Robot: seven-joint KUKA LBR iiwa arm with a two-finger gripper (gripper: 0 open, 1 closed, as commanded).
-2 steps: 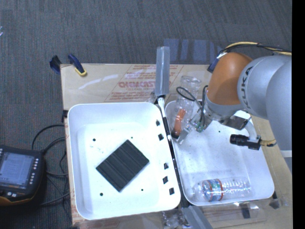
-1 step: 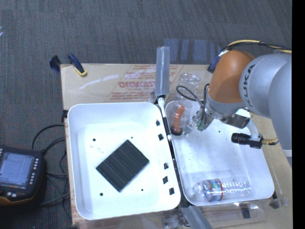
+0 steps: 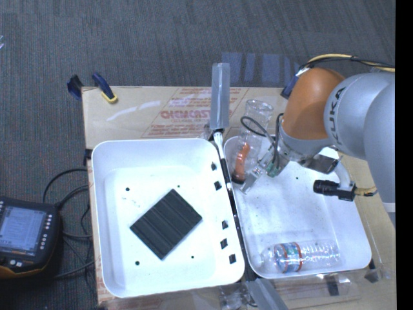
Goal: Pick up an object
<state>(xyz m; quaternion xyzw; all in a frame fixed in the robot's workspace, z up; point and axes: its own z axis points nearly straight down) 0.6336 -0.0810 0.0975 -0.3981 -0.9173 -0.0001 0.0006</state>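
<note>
The likeliest thing for me to lift was the orange-and-clear item (image 3: pixel 241 159) standing against the left wall of the right bin (image 3: pixel 352 221), in its far corner, its long axis running roughly away from the camera and close along the divider between the two bins. It lay just to the left of my tool (image 3: pixel 253 181), which hung low over that same corner, so the coming move seemed to turn on a short shift leftward and a turn to meet that long axis crosswise; that is my judgement, not something the view settled. Whether my tool was released or clenched I could not tell, because the wrist and cabling crowded over it, and nothing could be seen gripped. A clear glass or cup (image 3: pixel 258 112) stood just beyond, at the bin's far edge. Well apart, at the near edge of the same bin, a clear plastic bottle (image 3: pixel 301 254) lay on its side, long axis left to right, its label colourful but too small to read. In the left bin (image 3: pixel 103 173) a dark ribbed slab (image 3: pixel 166 223) lay flat and turned diagonally. My arm bore the letters KUKA (image 3: pixel 336 112) on its grey shell. Red print on the cardboard (image 3: pixel 184 112) covering the bench was upside down and unreadable.
</note>
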